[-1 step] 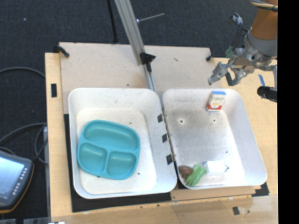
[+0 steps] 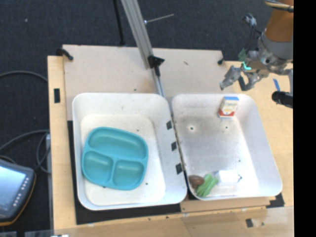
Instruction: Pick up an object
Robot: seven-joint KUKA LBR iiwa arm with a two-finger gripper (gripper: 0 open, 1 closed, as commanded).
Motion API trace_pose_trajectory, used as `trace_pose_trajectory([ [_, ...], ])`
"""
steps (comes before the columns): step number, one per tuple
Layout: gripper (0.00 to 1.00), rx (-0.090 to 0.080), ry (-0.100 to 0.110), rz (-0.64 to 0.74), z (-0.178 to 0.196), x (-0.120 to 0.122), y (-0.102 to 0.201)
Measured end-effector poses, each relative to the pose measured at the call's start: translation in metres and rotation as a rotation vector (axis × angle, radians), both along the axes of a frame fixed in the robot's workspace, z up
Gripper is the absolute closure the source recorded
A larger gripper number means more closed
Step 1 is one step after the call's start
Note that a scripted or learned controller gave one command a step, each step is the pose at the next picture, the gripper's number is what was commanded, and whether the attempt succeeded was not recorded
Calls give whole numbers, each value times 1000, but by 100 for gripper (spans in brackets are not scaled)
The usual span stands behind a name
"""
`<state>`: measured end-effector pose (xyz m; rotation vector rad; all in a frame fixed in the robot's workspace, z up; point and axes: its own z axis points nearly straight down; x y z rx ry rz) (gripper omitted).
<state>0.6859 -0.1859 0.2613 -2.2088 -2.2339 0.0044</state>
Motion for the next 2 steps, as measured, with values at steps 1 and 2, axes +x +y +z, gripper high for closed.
trace_pose_trajectory([
  [1, 100, -4, -3, 5, 12, 1, -1],
  [2, 100, 1, 4, -14, -26, -60, -8],
])
